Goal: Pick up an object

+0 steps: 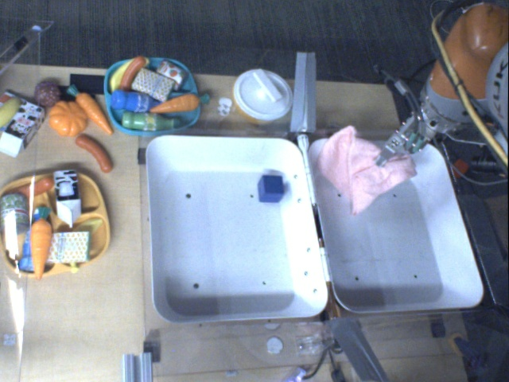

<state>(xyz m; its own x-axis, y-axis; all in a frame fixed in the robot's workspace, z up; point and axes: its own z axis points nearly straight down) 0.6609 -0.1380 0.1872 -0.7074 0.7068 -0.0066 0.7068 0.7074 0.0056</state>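
My gripper (395, 151) hung over the far right part of the right bin (413, 277), its tip down at the upper right edge of a crumpled pink cloth (359, 172). The tip met the fabric there, but I could not tell how my gripper stood or whether any cloth was caught in it; the view was too small and blurred at that spot. The cloth lay bunched in the bin's far left corner, with one fold trailing toward the middle of the bin floor. My grey wrist ran up and to the right from the gripper to the orange band (474, 34) near the frame's top right corner, with cables looping beside it. In the left bin (199, 293) a small blue cube (271, 187) sat alone near the far right side, well apart from the cloth and separated from it by the wall between the bins. Beyond the bins a round white lid (263, 92) rested on a yellow container on the wooden bench (71, 309). A blue bowl (151, 94) of toy food stood to its left, and a yellow tray (56, 221) of more toy food sat at the bench's left edge, with a toy pumpkin (67, 118), carrot and sausage lying loose between them.
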